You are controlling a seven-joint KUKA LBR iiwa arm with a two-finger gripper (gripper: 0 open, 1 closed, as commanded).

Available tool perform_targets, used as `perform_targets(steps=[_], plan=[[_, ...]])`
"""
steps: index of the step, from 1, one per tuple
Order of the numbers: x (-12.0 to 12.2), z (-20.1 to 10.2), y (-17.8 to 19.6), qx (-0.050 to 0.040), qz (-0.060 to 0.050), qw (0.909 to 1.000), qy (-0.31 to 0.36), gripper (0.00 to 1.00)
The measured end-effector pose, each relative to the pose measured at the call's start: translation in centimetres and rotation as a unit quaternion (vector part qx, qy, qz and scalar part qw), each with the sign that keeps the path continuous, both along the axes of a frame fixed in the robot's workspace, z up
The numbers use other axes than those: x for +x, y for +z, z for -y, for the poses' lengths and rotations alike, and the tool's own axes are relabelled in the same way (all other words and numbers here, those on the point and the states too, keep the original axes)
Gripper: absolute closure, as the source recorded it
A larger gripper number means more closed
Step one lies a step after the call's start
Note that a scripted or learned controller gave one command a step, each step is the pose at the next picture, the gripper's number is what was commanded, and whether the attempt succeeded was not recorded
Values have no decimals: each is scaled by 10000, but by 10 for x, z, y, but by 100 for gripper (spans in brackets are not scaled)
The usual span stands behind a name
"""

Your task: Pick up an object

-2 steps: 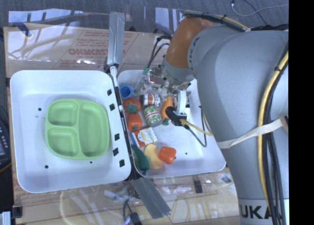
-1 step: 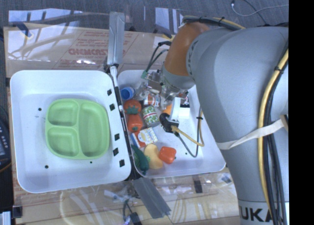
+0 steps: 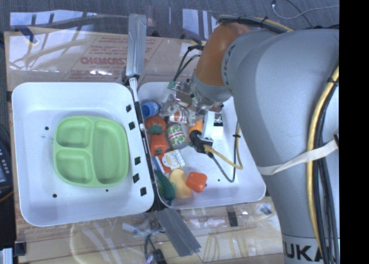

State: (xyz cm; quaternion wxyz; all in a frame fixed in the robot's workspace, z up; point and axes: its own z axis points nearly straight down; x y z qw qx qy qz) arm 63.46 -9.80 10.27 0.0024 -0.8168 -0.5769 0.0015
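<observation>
You see the right-hand shallow white plastic bin [image 3: 249,183] holding a heap of small toy foods along its left wall: an orange plastic pepper [image 3: 196,181], a pale yellow rounded piece [image 3: 179,183], a green-and-white can [image 3: 176,135], a blue-capped bottle [image 3: 150,109]. They look light, stiff and smooth, so likely slippery; take the pepper across its body, since it lies at the heap's edge. The hand [image 3: 185,106] hangs over the heap's far end; whether it is wide or narrow you cannot tell. The left-hand white bin [image 3: 29,193] carries a green divided plate [image 3: 91,151]
</observation>
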Motion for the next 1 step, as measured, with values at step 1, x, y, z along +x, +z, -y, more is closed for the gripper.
perform_targets(steps=[1], plan=[[6, -44, 104, -9, 23, 9983, -586, 100]])
